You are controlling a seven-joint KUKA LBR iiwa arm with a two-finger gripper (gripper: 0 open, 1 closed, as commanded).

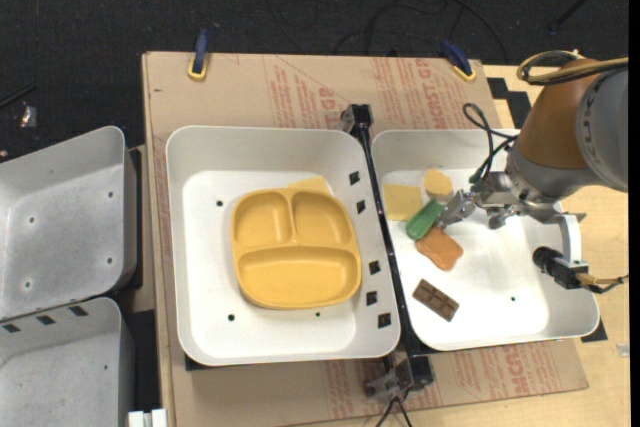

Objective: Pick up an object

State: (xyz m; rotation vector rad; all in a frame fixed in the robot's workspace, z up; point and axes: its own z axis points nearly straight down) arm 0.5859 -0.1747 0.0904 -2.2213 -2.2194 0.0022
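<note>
Your gripper (458, 208) hangs at the green piece's (422, 220) two o'clock; finger spread I cannot tell. The touching orange block (440, 250) may get dragged along.

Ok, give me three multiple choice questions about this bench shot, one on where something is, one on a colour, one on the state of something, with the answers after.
1. Where does the yellow divided tray sit?
A. In the left bin
B. In the right bin
C. On the floor

2. What colour is the object nearest the gripper?
A. Blue
B. Green
C. White

3. How does the brown flat piece lie?
A. Standing on the tray
B. Stacked on the orange piece
C. Alone on the right bin's floor

Answers:
1. A, the tray rests in the left bin, left of the black divider.
2. B, a green object lies right at the gripper's tip in the right bin.
3. C, it lies apart from the orange piece, nearer the bin's front wall.
</note>
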